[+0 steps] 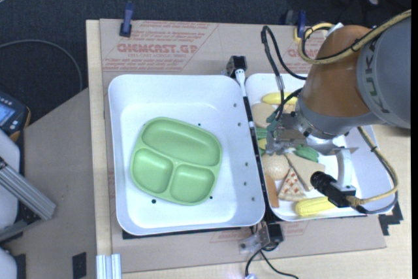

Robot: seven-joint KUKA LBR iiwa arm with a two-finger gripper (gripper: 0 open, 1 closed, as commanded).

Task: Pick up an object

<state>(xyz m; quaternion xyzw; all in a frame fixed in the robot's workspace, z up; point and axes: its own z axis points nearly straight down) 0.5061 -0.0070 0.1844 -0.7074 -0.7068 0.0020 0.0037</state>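
A grey arm with an orange band is reaching in from the right and hanging over the right bin, covering most of that bin's upper half. Its gripper is sitting low near the bin's left wall, among the toy food; whether it is open or shut cannot be told, because the wrist is blocking the tip. No object can be seen in its grasp.

The right bin is holding several pieces of toy food. A yellow corn cob is lying near the front edge, just beside a black part of the arm's cabling. A pizza slice is lying to the left of the cob, with a pale round piece above it and an orange carrot lying along the left wall. A green pod is poking out from under the wrist. Another yellow piece is lying near the back of the bin, partly hidden by a cable.

The left bin is holding a green tray with three compartments, lying flat near the middle. A few small dark specks are showing on the white floor around it.

Both bins are resting side by side on a brown board printed with red lettering, and a blue clamp is gripping its back edge.
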